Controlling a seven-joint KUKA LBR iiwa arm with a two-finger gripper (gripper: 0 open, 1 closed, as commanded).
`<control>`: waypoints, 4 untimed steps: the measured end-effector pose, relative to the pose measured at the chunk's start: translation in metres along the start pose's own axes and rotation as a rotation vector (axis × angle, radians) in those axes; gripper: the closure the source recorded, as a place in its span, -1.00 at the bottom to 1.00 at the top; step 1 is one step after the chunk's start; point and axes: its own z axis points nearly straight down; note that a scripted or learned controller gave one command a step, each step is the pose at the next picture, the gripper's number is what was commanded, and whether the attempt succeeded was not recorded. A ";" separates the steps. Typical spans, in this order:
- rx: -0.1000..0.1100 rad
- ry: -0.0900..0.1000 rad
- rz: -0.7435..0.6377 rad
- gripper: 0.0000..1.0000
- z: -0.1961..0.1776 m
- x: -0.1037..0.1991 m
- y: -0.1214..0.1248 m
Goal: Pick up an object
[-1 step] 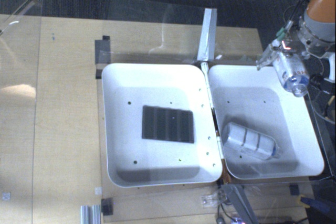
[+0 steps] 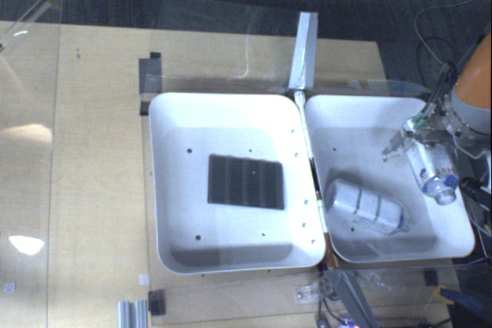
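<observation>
**Bottle (image 2: pixel 433 167) and gripper (image 2: pixel 415 136) in the right bin (image 2: pixel 346 136)**

Bottle, clear, with a blue cap, lies on its side at the right end of the right bin, close to that bin's right wall. We see its capped end pointing toward the lower right and its other end pointing up toward the gripper. The gripper sits just above and to the left of the bottle's upper end, low over the bin floor, and we cannot tell whether it touches the bottle. We also cannot tell whether the gripper is released or clenched, since its metal parts blur into the clear plastic. The arm (image 2: pixel 475 88) enters from the right edge, its orange band showing above the grey wrist.

A second object, a grey cylinder (image 2: pixel 367 207), lies on its side in the lower middle of the same bin, well apart from the bottle and tilted so that one end points to the lower right. We note a small patch of blue at that end.

The left bin (image 2: pixel 165 165) holds a dark ribbed mat (image 2: pixel 246 182), lying flat near its centre. The two bins touch along their shared edge, and a grey upright bar (image 2: pixel 304 50) stands just behind that join. Both bins rest on a pale wooden bench (image 2: pixel 92 165). Thin cables (image 2: pixel 430 31) loop at the upper right, behind the arm.
</observation>
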 end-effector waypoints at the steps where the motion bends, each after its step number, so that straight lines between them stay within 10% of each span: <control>1: -0.005 0.000 0.013 -1.00 0.076 0.073 -0.008; 2: -0.010 0.000 0.010 1.00 0.065 0.073 -0.006; 3: -0.001 0.000 0.163 1.00 0.012 0.088 0.021; 4: -0.007 -0.002 0.061 1.00 0.090 0.064 0.067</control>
